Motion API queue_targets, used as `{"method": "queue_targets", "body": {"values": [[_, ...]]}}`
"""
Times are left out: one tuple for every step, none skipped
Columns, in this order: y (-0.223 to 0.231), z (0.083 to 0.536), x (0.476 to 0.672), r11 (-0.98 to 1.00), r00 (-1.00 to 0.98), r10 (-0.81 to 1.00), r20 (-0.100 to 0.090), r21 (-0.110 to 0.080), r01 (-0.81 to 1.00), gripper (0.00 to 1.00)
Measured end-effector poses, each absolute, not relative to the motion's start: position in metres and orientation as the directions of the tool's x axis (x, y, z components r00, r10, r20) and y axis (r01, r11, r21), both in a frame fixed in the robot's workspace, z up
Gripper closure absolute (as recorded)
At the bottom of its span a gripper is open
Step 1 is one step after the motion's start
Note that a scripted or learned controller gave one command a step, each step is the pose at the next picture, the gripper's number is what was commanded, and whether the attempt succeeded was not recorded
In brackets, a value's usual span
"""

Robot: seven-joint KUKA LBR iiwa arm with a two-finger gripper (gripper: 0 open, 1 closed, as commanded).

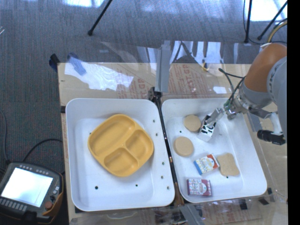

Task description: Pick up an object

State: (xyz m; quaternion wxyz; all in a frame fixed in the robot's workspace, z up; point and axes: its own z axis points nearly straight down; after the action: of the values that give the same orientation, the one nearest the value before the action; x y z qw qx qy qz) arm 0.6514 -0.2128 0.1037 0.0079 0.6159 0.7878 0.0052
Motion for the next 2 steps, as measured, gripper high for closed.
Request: {"method": "queue_targets", "body": {"values": [[-0.210,0.107,0.635,0.245,-0.245,0.970,-0.004,0.007,0.970,0.00],[-0.197,0.087,0.635,-0.087,0.087,0.996,0.001,-0.003,0.996,0.00]]}}
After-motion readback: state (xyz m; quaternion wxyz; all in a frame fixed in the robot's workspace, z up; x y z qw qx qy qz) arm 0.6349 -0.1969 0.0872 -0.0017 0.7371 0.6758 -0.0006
